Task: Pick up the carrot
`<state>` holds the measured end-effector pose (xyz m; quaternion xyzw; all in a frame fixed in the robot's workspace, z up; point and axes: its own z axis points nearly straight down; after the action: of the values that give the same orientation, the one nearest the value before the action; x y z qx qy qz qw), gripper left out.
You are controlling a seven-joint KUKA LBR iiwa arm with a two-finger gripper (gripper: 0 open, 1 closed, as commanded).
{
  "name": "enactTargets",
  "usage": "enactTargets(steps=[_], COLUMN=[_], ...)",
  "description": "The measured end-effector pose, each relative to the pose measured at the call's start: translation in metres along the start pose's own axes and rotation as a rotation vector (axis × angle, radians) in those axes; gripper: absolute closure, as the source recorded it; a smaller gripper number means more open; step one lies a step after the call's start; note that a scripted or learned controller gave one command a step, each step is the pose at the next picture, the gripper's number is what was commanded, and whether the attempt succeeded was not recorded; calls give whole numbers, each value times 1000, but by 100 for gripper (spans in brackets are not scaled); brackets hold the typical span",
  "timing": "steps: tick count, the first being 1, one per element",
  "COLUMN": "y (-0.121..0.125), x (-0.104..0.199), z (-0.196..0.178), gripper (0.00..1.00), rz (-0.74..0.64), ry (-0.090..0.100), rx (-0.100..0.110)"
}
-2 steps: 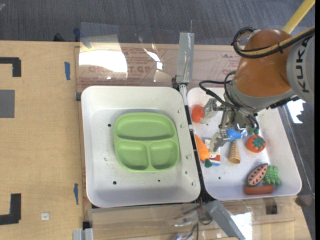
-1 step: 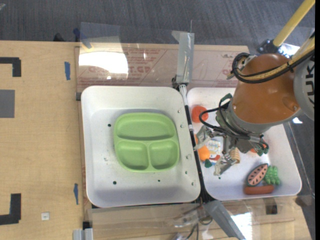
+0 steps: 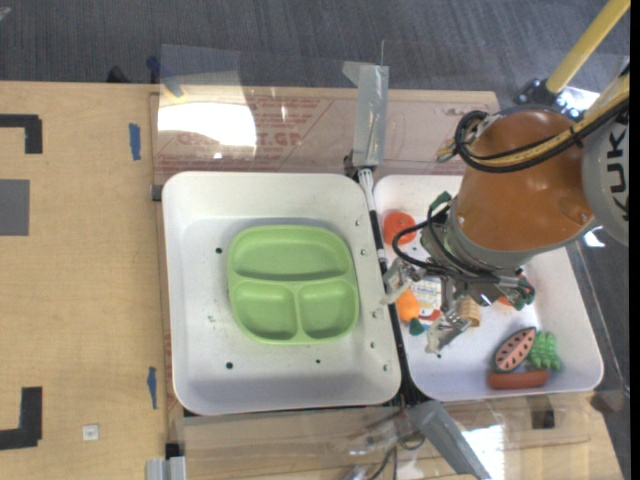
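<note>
The arm's orange band fills the right of the frame above the right bin (image 3: 585, 313). Below it the hand (image 3: 445, 323) hangs low near that bin's left wall; whether it is spread or pressed together, I cannot tell. The carrot (image 3: 410, 306) lies just left of the hand. In the left bin (image 3: 190, 298) sits a green divided plate (image 3: 293, 283).

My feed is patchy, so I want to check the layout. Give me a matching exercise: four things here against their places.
Things:
1. green divided plate
2. watermelon slice
3. carrot
4. orange band

Places:
A. right bin, near corner
B. on the arm above the right bin
C. left bin, middle
D. right bin, by the divider, beside the tool

Pairs: 1-C, 2-A, 3-D, 4-B
</note>
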<state>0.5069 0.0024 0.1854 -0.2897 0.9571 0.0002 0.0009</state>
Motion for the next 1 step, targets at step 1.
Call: enactTargets(steps=[1], y=[-25], x=[30], z=[0], gripper=[0], rz=[65], ry=[-1], rx=[0])
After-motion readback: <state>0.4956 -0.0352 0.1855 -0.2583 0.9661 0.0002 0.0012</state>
